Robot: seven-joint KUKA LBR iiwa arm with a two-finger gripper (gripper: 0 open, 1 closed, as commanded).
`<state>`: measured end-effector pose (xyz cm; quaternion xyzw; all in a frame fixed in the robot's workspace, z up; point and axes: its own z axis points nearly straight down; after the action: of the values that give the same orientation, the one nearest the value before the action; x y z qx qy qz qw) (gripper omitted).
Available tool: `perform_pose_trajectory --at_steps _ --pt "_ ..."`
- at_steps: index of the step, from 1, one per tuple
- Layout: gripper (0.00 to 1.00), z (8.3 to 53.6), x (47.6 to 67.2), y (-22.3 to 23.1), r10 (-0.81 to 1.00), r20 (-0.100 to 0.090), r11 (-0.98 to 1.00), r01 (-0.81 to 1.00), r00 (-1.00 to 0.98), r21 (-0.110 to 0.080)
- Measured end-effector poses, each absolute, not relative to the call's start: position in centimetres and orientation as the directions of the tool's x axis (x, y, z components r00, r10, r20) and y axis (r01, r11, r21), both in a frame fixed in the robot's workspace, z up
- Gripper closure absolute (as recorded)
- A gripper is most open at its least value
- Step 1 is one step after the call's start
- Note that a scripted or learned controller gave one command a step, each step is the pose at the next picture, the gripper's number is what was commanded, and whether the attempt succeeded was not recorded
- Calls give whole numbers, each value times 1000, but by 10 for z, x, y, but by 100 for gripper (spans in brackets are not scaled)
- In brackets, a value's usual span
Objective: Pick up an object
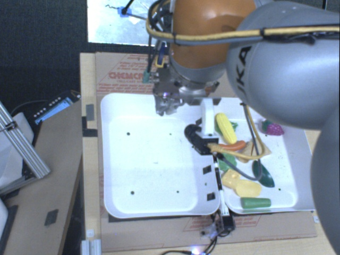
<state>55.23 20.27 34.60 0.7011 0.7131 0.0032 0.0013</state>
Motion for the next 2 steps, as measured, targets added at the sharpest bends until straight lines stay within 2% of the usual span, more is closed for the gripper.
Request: perform_pose_trajectory --at_steps 1,2 --pt "100 304 539 51 1000 -6 -14 1000 14 -3" --pt "100 223 536 142 1000 2 11 1000 -11 -7"
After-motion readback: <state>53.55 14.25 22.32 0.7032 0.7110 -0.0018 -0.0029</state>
